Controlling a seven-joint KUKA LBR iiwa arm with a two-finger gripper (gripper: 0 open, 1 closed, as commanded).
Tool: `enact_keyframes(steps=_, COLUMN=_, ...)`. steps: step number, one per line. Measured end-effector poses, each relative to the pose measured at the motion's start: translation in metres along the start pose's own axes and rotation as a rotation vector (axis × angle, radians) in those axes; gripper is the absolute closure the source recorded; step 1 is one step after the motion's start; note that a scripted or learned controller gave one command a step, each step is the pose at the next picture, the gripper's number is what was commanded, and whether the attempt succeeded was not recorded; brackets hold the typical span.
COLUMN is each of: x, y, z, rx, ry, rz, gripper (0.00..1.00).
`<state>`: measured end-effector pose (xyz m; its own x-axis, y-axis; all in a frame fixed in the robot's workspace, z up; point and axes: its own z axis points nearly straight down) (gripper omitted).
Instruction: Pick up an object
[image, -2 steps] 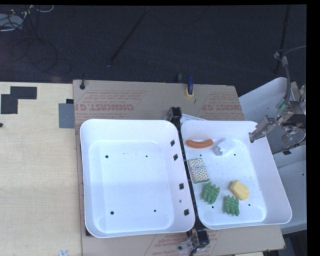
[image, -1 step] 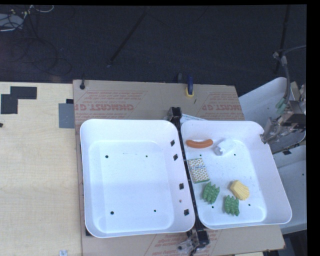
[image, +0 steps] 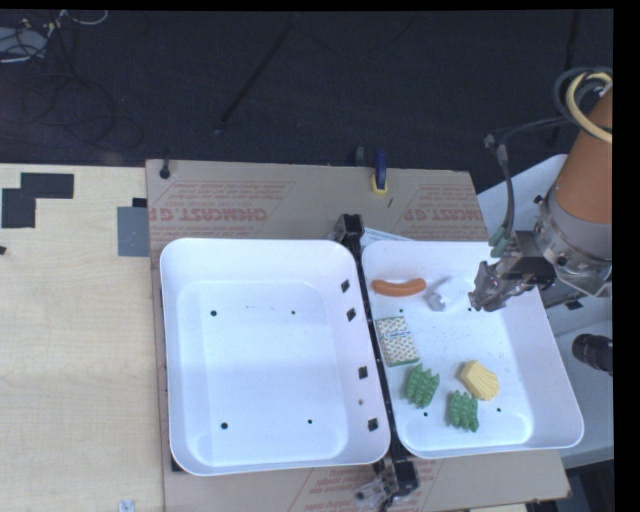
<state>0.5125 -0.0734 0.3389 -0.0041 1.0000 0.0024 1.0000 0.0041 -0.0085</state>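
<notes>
On the left of the desk we see the left bin, a shallow white tray with only small dark dots on its floor, butted against the right bin along a dark central seam. Moving right, the candidates for the pick all lie in the right bin: an orange sausage near the far wall, a small grey piece just beside its right end, a patterned block close to the seam, two green clusters and nearer the front, and a yellow corn piece between and slightly behind them. Farther right, the end effector hangs over the bin's far right portion, near the grey piece and apart from everything else; we cannot tell whether its fingers are open or shut, since the dark metal blurs together at this angle, and we see nothing between them. At the right edge the arm, with its orange band, reaches in. We judge the task to be at the approach step, with no object yet secured. The next move, as we read it, calls for settling on one target, most plausibly the nearby grey piece or the sausage, centring above it, lowering to the bin floor and closing squarely on it before any lift.
</notes>
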Motion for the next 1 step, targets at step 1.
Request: enact_keyframes(steps=1, x=0.0915, y=0.0055, z=-0.0177, rx=-0.007, ry=0.0, rz=-0.006, gripper=1.0)
